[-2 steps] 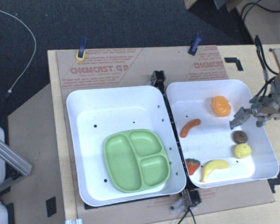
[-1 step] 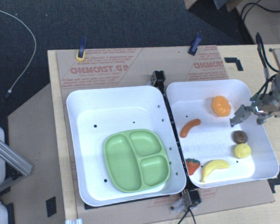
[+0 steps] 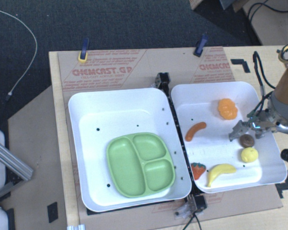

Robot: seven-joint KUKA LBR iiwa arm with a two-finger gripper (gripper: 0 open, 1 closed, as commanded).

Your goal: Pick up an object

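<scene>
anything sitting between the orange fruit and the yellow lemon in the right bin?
Yes: in the camera view the gripper and a small brown round object lie between the orange fruit and the lemon.

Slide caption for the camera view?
Gripper hovers beside a brown fruit in the right bin; green tray in left.

A brown board-topped bench (image 3: 131, 64) bears two white bins (image 3: 87, 140) (image 3: 206, 91) side by side.

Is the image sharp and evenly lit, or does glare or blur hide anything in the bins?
Camera view: even, soft light, faint shadows; white bins are bright but not blown out; green tray and banana are clear; the gripper is small and slightly soft, so its fingers are unreadable.
</scene>
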